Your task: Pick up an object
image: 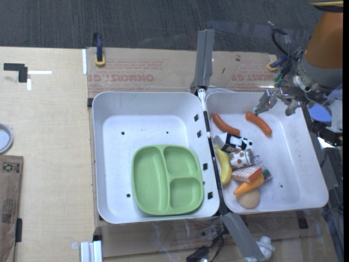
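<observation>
1. Over the far right corner of the right bin (305, 141) I see the gripper (278, 103), hanging from the grey arm with its orange band (326, 37) at the upper right of my view.
2. Its two fingers are spread apart, with nothing between them.
3. One fingertip (264, 103) sits just above and beside the upper end of a sausage (258, 123) that lies slantwise on the bin floor; I cannot tell whether it touches.
4. A second sausage (226, 125) lies to the left of the first, near the bin's far left corner, at much the same slant and apart from the first.
5. Along the right bin's left wall I see a banana (223, 165), lying lengthwise.
6. Just right of the banana there is a small cluster: a black-and-white toy (238, 142) at the top, then a small patterned can (240, 158), then a reddish carton-like piece (247, 174).
7. Below those lie a carrot (248, 186) and a round tan piece (248, 200), close together near the bin's near edge; I cannot say what the tan piece is.
8. The left bin (109, 146) holds a green divided plate (167, 179) with three compartments, set toward the near right part of that bin.
9. A grey divider post (204, 59) stands at the far end between the two bins.
</observation>
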### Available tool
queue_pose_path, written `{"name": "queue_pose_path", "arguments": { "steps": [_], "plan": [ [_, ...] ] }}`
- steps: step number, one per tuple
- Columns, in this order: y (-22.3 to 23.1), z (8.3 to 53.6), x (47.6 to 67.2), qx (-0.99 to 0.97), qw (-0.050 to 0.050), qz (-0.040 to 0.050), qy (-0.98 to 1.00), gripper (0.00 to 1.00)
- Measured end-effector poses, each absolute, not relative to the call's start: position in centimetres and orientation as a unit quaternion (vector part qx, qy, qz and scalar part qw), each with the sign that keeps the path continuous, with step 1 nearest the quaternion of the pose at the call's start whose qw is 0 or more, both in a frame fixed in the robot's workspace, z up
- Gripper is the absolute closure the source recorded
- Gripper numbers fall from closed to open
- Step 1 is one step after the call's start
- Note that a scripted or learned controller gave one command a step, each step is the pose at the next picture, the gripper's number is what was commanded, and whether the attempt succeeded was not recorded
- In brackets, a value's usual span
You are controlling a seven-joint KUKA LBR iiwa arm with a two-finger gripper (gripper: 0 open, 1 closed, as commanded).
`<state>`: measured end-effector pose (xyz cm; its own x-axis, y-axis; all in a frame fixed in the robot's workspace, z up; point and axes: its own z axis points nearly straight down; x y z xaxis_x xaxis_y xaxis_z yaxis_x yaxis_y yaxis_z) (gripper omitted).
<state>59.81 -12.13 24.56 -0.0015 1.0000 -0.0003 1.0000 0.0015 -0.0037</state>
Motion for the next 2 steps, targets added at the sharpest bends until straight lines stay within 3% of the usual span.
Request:
{"name": "queue_pose_path", "arguments": {
  "steps": [1, 2],
  "plan": [
    [-15.0, 10.7, 62.8, -0.701, 0.0, 0.0007, -0.713, 0.0],
    [-19.7, 9.2, 64.3, -0.73, -0.001, 0.0004, -0.683, 0.0]
  ]
}}
